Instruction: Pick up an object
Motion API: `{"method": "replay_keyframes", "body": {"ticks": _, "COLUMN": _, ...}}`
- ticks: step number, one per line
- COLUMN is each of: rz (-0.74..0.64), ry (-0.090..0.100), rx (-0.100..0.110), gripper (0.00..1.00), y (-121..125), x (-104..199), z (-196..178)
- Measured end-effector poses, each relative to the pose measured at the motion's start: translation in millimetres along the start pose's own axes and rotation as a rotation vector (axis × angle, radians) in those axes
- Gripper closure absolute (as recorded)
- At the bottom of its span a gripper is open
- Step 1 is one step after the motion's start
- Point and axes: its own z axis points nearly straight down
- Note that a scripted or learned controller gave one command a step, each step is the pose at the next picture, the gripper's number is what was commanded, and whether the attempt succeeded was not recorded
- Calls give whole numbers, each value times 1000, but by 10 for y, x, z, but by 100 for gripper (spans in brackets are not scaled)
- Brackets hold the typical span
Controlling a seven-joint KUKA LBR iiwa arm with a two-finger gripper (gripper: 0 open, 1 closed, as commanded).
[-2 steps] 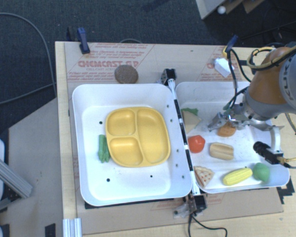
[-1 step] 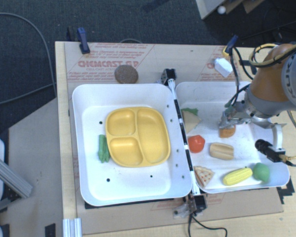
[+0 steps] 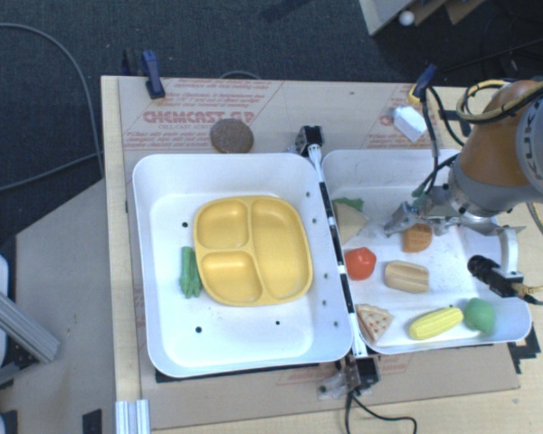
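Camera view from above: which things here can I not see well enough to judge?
- Pincer: the grey wrist above covers its fingertips, so open or shut stays unknown.
- Small orange-brown food piece: the pincer overlaps its top; contact cannot be judged.
- Pale green wedge-shaped piece: partly behind the white bins' shared rim.
- Grey arm with orange band: cut off by the right edge.

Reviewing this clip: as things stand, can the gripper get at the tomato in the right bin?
Probably yes. The tomato lies apart from the bread roll and nothing covers it. The gripper hovers nearby over the same bin. The divider beside the tomato may crowd one finger.
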Motion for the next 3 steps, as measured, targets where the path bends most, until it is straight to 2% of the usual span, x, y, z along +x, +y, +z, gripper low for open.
{"method": "replay_keyframes", "body": {"ticks": 1, "rz": -1, "ry": 8, "rx": 21, "gripper": 0, "y": -106, "x": -26, "z": 171}}
{"method": "replay_keyframes", "body": {"ticks": 2, "rz": -1, "ry": 7, "rx": 19, "gripper": 100, "y": -99, "x": -24, "z": 69}}
{"method": "replay_keyframes", "body": {"ticks": 3, "rz": -1, "ry": 8, "rx": 19, "gripper": 0, "y": -99, "x": -24, "z": 70}}
